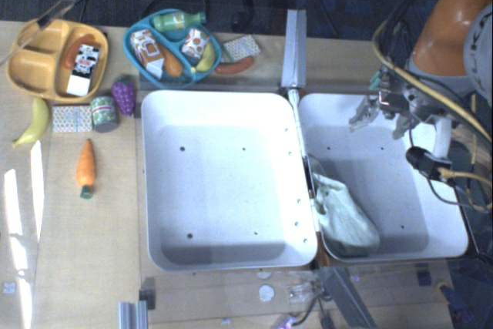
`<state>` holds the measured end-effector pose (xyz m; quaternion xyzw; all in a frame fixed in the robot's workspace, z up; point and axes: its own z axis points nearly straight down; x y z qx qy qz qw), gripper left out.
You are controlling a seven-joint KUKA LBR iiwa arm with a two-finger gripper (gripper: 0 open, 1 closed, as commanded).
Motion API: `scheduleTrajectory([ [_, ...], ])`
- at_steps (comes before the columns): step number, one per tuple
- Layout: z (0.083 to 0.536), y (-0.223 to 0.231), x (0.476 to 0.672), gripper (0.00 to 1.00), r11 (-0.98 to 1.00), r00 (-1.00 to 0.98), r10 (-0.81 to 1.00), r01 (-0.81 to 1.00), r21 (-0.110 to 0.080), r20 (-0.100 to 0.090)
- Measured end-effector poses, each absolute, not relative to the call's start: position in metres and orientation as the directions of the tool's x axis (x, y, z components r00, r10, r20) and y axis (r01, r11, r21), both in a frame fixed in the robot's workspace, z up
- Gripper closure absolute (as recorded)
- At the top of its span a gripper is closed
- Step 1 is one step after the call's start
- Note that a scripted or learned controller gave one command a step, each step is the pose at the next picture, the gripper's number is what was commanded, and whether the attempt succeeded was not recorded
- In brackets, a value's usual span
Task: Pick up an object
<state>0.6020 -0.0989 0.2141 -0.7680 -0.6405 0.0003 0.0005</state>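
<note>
A crumpled pale grey-green cloth (pixel 343 212) lies in the right bin (pixel 431 243), against its left wall near the front corner. My gripper (pixel 381 114) hangs over the far part of the right bin, up and to the right of the cloth and well apart from it. Its two fingers (pixel 362 113) are spread open, and nothing is between them. The grey arm with its orange band comes in from the right edge.
The left bin (pixel 223 243) sits beside the right one, a metal rail (pixel 293 50) at the divide. Left of the bins lie toy foods: a carrot (pixel 85 168), banana (pixel 32 123), grapes (pixel 123 95), a yellow tray (pixel 27 62) and a blue tray (pixel 139 38). Cables loop beside the arm.
</note>
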Motion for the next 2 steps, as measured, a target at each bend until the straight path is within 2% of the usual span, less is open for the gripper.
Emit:
scheduleTrajectory([
  [1, 0.093, -0.116, 0.580, 0.00, -0.105, 0.105, 0.994, 0.994, 0.002, 0.000],
  [2, 0.173, -0.194, 0.564, 0.00, -0.112, 0.112, 0.994, 0.994, 0.002, -0.001],
])
